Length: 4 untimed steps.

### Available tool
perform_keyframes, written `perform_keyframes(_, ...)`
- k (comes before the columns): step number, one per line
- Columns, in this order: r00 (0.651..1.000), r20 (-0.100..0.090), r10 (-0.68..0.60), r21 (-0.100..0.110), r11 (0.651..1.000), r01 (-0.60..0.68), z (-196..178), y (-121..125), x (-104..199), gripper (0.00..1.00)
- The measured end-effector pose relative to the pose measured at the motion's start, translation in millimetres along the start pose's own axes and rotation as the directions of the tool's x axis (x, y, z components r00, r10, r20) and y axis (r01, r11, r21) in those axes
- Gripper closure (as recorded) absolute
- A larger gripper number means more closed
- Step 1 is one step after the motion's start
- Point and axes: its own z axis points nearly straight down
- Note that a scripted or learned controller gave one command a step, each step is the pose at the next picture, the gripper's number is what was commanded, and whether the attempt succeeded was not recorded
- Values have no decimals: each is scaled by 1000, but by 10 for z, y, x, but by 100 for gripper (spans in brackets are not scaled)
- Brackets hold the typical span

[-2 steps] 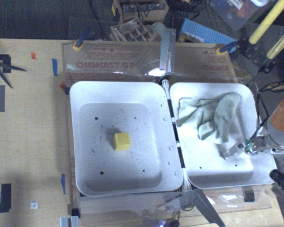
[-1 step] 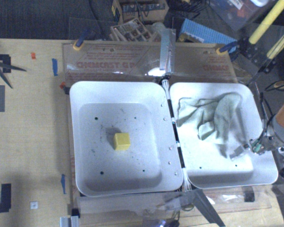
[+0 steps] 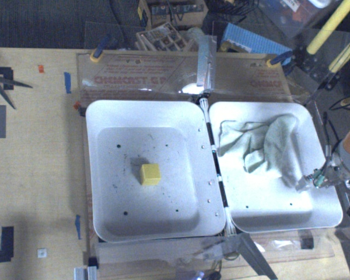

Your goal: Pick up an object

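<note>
Soft crumpled cloth (image 3: 268,144) (pale green), rt bin (image 3: 280,214); yellow cube (image 3: 150,174).

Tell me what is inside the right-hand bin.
The right bin holds a crumpled pale grey-green cloth, spread across its far half. The gripper sits at the cloth's right end. Whatever might lie beneath the cloth's folds is covered and cannot be seen.

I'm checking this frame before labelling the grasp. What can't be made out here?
- Gripper, camera view: small and blurred at the right bin's edge; finger state unreadable.
- Arm: cut off by the right edge.
- Cloth: its folds hide whatever lies beneath.
- Yellow block: underside hidden.
</note>
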Motion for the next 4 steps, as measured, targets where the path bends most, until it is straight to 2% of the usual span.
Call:
perform_keyframes(1,988,-1,157,2,988,-157,-370,821,337,100)
perform_keyframes(2,935,-1,355,4,935,-355,-197,1382,679,100)
perform_keyframes(3,842,-1,539,-9,842,-539,232,1332,-59,100)
perform_keyframes(4,474,3,880,7,474,-880,74,1740,371,100)
